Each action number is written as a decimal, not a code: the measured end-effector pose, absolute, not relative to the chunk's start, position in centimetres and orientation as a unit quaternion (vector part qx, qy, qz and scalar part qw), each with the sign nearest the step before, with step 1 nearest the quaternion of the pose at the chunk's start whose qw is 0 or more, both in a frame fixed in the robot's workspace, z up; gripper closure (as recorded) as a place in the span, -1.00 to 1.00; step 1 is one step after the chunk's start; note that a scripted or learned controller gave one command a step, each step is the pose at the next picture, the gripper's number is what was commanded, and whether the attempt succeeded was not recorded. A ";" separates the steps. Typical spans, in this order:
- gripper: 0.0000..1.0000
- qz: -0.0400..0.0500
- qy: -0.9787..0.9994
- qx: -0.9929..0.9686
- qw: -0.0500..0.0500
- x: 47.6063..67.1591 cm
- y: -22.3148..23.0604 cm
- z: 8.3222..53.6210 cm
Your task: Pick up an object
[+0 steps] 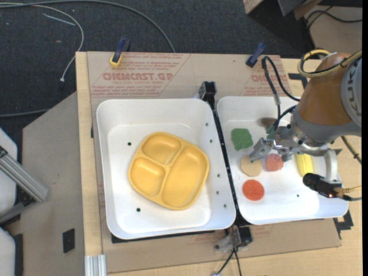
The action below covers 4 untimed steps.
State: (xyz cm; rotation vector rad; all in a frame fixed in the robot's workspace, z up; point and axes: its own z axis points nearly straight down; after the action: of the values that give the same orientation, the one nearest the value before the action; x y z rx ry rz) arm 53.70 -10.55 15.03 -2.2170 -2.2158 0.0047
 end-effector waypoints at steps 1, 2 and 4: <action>-1.00 0.000 -0.707 -0.708 -0.001 53.1 -11.3 10.2; -1.00 -0.001 -0.707 -0.707 0.002 53.2 -11.3 8.9; 1.00 -0.001 -0.707 -0.707 -0.002 53.9 -12.1 14.8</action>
State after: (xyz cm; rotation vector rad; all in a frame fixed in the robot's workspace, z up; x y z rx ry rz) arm 53.91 -12.10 14.84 -2.2230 -2.2243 -0.0025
